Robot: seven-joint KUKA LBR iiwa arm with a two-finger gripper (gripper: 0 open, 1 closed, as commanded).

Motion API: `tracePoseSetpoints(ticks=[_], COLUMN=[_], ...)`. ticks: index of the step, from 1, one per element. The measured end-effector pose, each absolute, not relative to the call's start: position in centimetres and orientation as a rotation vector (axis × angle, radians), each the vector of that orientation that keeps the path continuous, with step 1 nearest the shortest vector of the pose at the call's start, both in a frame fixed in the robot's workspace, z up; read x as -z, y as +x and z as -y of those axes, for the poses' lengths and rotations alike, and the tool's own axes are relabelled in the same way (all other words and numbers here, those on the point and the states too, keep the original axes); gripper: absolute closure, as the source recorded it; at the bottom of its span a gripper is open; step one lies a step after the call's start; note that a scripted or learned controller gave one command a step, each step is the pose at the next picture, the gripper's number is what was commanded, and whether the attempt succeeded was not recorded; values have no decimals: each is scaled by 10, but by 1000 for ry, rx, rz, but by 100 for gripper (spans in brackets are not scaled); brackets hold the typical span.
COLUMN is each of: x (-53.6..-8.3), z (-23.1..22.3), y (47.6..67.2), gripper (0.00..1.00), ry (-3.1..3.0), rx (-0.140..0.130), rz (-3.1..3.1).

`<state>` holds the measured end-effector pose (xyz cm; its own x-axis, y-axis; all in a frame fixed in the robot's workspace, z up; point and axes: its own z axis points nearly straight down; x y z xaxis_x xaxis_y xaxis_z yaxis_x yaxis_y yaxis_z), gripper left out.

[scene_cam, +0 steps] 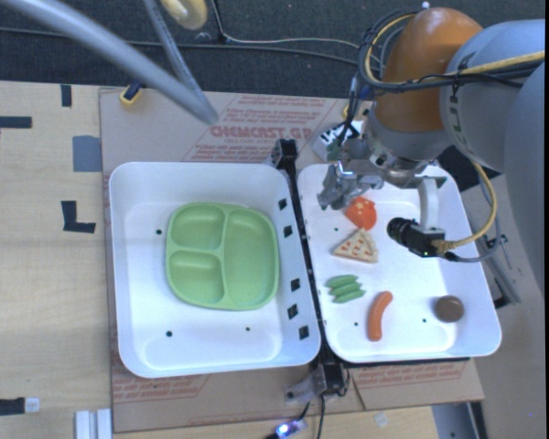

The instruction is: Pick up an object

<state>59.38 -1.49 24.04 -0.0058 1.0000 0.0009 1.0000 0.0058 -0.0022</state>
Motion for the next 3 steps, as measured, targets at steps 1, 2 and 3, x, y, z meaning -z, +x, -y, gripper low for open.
tracePoseSetpoints(ticks=[1, 2, 3], x=[-242, -239, -240], z=[-37, -99, -95], y=[580, 577, 577], gripper=[100, 100, 0], ry=[-2213, -2211, -2217], rx=[-2, -1, -3], rz=[2227, 2228, 2224])
